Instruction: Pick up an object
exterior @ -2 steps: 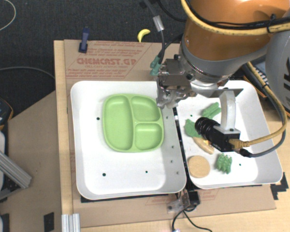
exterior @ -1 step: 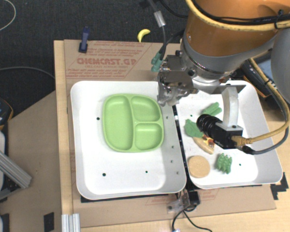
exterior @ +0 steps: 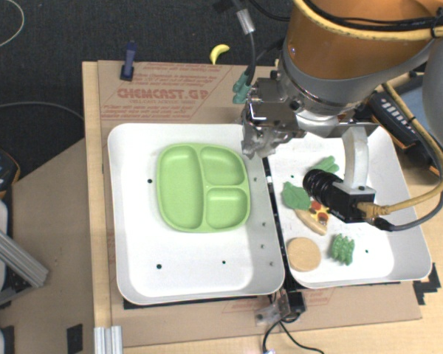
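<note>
Brown cardboard underlies two white bins [exterior: 133,220]. Left bin holds a green divided plate [exterior: 203,188], long axis running near to far. Right bin holds a tan disc [exterior: 305,254] and green toy pieces [exterior: 343,248]. Above the divider hangs the gripper [exterior: 255,144], its state unclear.

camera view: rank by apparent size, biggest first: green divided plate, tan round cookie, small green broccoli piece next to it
1. green divided plate, in the left bin, by far the largest.
2. tan round cookie, in the right bin.
3. small green broccoli piece, beside the cookie, slightly smaller than it; the gap is narrow.
</note>
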`<action>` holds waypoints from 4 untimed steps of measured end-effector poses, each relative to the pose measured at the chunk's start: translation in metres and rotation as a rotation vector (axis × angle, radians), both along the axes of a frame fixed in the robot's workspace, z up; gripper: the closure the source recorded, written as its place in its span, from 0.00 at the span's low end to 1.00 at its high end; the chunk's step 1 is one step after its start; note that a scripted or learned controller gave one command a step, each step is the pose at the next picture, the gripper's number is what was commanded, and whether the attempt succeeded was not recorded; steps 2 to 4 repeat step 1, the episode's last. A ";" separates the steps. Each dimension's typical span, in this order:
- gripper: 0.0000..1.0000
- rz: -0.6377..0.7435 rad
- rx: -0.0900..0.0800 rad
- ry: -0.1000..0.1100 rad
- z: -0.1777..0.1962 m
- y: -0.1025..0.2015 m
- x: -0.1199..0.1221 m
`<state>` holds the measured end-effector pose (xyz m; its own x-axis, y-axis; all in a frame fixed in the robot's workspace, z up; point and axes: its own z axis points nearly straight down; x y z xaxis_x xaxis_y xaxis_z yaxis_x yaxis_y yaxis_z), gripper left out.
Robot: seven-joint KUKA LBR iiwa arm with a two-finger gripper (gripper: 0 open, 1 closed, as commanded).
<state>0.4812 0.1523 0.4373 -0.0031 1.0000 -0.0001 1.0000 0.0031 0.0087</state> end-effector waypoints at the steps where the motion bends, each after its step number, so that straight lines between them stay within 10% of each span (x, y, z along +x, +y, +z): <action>1: 1.00 -0.015 -0.004 0.015 -0.060 -0.096 0.028; 4: 1.00 -0.015 -0.004 0.015 -0.060 -0.096 0.028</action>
